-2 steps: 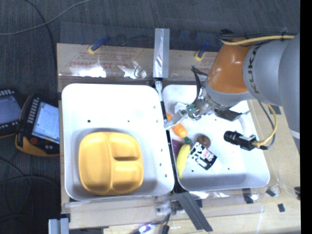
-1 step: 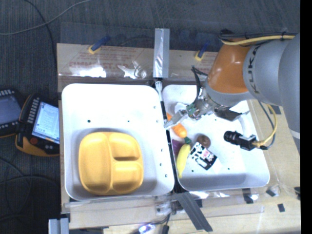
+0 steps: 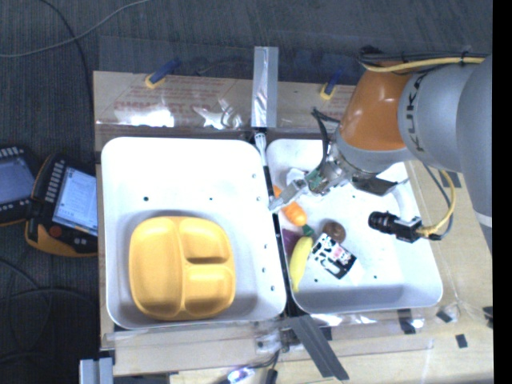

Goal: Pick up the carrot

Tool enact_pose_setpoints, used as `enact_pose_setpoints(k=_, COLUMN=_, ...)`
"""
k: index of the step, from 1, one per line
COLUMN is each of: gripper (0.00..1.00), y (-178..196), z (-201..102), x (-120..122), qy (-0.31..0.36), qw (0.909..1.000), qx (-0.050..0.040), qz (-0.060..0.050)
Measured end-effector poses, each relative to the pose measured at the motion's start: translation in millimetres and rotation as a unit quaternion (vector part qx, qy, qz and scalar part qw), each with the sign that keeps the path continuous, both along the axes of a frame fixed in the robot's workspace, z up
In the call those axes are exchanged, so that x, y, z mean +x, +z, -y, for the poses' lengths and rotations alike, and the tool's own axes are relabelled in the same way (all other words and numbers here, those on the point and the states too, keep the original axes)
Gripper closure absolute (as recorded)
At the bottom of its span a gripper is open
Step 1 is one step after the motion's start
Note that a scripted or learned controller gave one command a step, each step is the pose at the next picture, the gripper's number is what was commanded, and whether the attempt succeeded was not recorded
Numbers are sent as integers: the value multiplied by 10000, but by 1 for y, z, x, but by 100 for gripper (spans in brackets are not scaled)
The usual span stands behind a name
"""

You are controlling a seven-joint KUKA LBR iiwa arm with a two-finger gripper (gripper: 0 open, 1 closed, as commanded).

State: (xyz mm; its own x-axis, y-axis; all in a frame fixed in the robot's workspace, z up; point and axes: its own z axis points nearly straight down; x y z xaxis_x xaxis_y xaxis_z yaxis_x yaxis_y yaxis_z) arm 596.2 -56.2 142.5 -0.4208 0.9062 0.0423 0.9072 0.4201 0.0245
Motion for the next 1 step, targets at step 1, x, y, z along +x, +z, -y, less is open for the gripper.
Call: enact_pose_setpoints(k=1, gripper=0, y=-4, z=3, x=13, qy=348, qw=9993, qx=48, qz=-88)
